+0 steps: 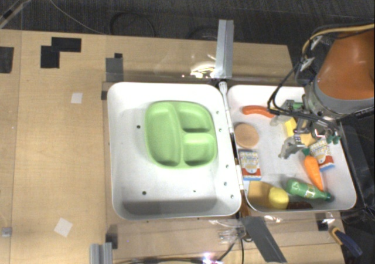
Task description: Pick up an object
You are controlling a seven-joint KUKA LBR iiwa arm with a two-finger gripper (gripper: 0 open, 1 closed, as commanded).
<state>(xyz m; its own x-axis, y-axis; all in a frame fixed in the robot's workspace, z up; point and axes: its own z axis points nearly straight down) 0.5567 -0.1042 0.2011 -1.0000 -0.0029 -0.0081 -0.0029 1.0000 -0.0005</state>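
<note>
The right bin (266, 100) holds several toy foods: an orange-red sausage (256, 111), a tan round cookie (246, 135), a small carton (249, 162), a yellow lemon (278, 198), a green bottle (306, 190), an orange carrot (313, 172) and a yellow piece (290, 126). My gripper (296, 142) hangs over the right part of this bin, just left of the carrot's top, with its metal fingers (286, 149) pointing down and spread apart. Nothing sits between them.
The left bin (126, 198) carries a green divided plate (179, 134). A small white and red packet (322, 154) lies by the carrot at the right bin's edge. Metal brackets (224, 48) stand at the bins' seam. Black cables loop above the gripper.
</note>
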